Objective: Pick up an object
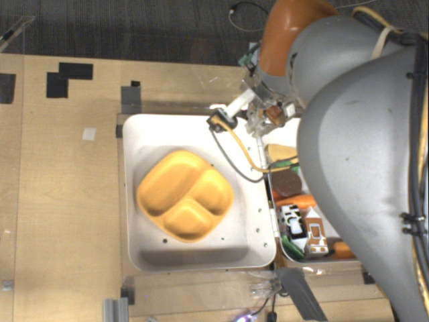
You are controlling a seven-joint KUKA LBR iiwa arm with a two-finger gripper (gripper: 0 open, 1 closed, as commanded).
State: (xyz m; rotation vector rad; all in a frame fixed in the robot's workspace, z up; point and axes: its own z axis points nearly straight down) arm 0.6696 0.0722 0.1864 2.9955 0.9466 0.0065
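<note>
The grey arm (362, 133) reaches in from the right, bent over the right bin (285, 247); whether its fingers are apart cannot be told. The wooden surface (60, 200) meets dark carpet (134, 19).

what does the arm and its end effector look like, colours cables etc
The arm is bulky, with smooth rounded grey segments and an orange band above the wrist. A pale strap crosses its upper segment. The end effector is a small cluster of white and metallic parts with a black tip, and a yellow cable loops down from it.
</note>
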